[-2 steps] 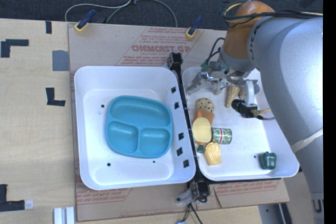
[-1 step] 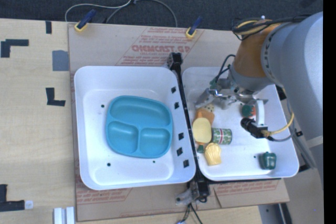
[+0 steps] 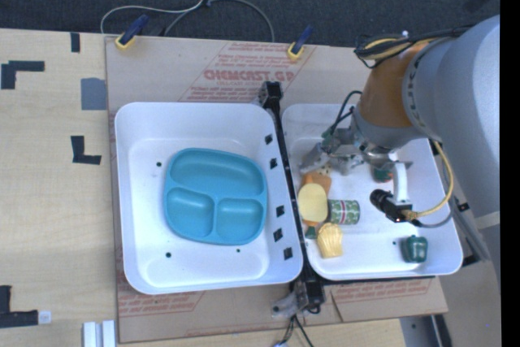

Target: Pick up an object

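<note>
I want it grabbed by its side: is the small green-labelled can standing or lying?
Lying: the small green-labelled can shows its long side in the right white bin.

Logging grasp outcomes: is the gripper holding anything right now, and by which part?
Cannot be told. The gripper is down in the right bin beside the orange piece, its hold hidden.

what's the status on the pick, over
Gripper low in the right bin, over the pile; grip cannot be made out. Yellow toy, green can and corn piece lie on the bin floor. Blue tray sits in the left bin.
</note>
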`<action>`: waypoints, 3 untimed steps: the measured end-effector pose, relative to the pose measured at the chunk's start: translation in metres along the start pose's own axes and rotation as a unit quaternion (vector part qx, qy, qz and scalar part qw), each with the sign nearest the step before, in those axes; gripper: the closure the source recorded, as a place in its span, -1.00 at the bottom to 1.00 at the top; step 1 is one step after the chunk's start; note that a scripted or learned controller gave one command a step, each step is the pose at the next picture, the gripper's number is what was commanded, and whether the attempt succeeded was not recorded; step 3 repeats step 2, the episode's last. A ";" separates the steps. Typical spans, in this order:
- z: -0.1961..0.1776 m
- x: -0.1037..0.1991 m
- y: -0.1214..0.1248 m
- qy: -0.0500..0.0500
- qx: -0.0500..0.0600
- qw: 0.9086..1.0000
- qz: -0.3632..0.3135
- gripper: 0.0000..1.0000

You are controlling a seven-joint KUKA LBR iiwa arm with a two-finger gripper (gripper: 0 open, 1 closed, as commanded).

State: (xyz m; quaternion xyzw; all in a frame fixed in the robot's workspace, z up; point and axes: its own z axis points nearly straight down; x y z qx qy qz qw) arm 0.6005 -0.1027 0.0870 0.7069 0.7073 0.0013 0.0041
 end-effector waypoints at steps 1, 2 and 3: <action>-0.010 -0.001 0.000 0.000 0.000 1.000 0.000 1.00; -0.009 -0.001 0.000 0.000 0.001 1.000 0.000 -1.00; -0.009 -0.001 0.000 0.000 0.001 1.000 0.000 -1.00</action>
